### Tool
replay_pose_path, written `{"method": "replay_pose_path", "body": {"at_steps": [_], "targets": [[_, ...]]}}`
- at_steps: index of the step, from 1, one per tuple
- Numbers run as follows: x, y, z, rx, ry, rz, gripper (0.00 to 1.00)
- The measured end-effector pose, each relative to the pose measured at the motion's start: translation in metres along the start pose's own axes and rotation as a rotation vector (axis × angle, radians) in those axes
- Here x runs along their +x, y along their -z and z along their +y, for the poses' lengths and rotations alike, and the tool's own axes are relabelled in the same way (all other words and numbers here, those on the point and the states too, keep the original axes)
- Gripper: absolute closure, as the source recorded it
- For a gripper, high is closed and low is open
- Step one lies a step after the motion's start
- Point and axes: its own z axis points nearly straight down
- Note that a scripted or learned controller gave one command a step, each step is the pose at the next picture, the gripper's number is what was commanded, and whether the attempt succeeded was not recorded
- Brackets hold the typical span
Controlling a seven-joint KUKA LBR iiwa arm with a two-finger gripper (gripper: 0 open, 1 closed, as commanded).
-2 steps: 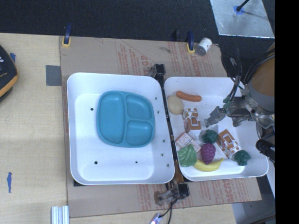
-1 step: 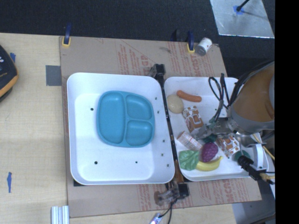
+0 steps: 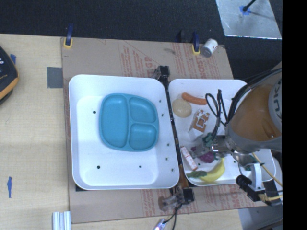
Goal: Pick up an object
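The right bin [image 3: 192, 86] holds an orange carrot [image 3: 194, 98], a pale round piece [image 3: 182, 109], a small brown and white packet [image 3: 200, 122], a purple piece [image 3: 207, 156], a yellow banana [image 3: 214, 172] with a green piece [image 3: 198, 174] beside it, and a red and white wrapper [image 3: 188, 157] at the left wall. My arm comes in from the right, and my gripper [image 3: 211, 144] is low in this bin, just above the purple piece. The wrist hides the fingertips.
The left bin [image 3: 86, 171] carries a blue divided plate [image 3: 129, 121]. Black cables [image 3: 217, 107] loop above the gripper. A yellow and black device [image 3: 5, 75] lies at the bench's left edge. Clamps [image 3: 163, 72] sit between the bins.
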Motion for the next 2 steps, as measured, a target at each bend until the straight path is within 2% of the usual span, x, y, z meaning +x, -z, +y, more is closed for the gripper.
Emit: {"method": "replay_pose_path", "body": {"at_steps": [1,2], "targets": [[-0.001,0.009,-0.001,0.003,0.003,0.0,1.0],[0.041,0.1,0.07,0.0,0.0,0.001,1.0]]}}
